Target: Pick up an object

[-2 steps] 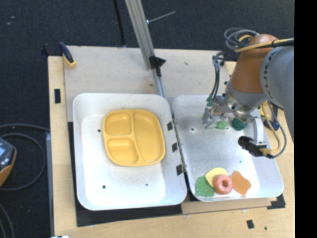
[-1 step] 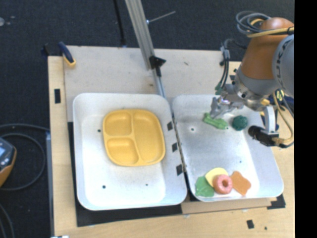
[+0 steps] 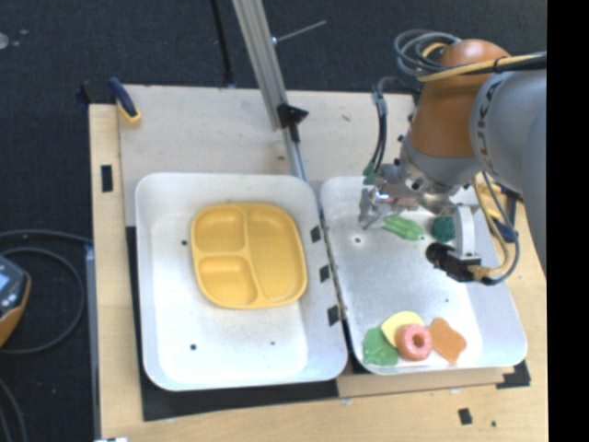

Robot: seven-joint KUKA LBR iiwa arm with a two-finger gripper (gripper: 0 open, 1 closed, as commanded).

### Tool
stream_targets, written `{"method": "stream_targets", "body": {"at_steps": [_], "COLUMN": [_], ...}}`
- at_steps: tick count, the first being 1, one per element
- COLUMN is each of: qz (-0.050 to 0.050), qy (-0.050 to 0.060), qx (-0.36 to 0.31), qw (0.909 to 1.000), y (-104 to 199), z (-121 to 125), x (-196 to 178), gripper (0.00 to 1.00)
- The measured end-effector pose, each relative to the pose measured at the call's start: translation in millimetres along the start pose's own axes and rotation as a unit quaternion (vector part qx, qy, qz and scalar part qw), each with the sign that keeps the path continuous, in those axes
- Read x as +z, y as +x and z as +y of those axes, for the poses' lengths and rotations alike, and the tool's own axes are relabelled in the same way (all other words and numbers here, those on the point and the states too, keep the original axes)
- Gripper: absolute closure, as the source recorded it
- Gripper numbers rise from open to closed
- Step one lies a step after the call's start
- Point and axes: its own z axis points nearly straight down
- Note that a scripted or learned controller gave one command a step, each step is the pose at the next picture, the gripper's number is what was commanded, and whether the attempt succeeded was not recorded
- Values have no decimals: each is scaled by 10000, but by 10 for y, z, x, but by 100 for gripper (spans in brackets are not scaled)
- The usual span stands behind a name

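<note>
Gripper (image 3: pixel 377 205) hangs over the right bin's (image 3: pixel 396 270) far-left corner; whether its metal fingers are open or closed cannot be told. Just beside it lies a soft green oblong piece (image 3: pixel 402 227). Along the near edge cluster a pink ringed donut (image 3: pixel 415 342), a green lump (image 3: pixel 378 349) and an orange slab (image 3: pixel 448 339). A glossy yellow compartment tray (image 3: pixel 248 253) sits in the left bin (image 3: pixel 166 339).

White on both bins (image 3: pixel 166 357). Mustard yellow on the divided tray (image 3: pixel 248 253). Grey with an orange band on the arm (image 3: pixel 451 118). Light green on the small piece (image 3: pixel 402 227) near the gripper (image 3: pixel 375 205). Pink on the donut (image 3: pixel 415 342), yellow, green and orange on the toy foods (image 3: pixel 448 341) around it. Pale tan, speckled, on the bench (image 3: pixel 212 132).
</note>
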Motion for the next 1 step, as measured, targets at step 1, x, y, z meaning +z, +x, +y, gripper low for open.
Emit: {"method": "stream_targets", "body": {"at_steps": [1], "qz": [4], "qy": [-5], "qx": [-4], "qw": [10000], "y": [508], "z": [-131], "x": [-164], "gripper": [100]}}
